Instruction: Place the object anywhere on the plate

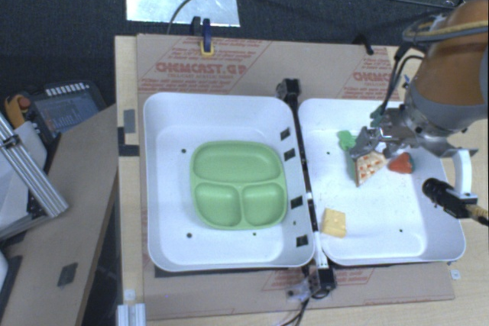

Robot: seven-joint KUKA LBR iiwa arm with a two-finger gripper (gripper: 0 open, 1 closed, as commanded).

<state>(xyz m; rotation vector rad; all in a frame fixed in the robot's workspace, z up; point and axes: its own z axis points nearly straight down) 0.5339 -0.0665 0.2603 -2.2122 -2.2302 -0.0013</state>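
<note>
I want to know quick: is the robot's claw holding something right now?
Gripper: over the pizza slice toy in the right bin; open or closed cannot be told.

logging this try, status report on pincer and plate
Pincer low in right bin, over pizza slice toy. Green plate in left bin.

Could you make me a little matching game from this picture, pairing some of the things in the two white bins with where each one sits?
Things:
1. green plate
2. yellow cheese piece
3. pizza slice
4. red piece

Places:
A. right bin, near its front left corner
B. right bin, just below the gripper
C. middle of the left bin
D. right bin, right beside the pizza slice, toward the arm

Pairs: 1-C, 2-A, 3-B, 4-D
</note>
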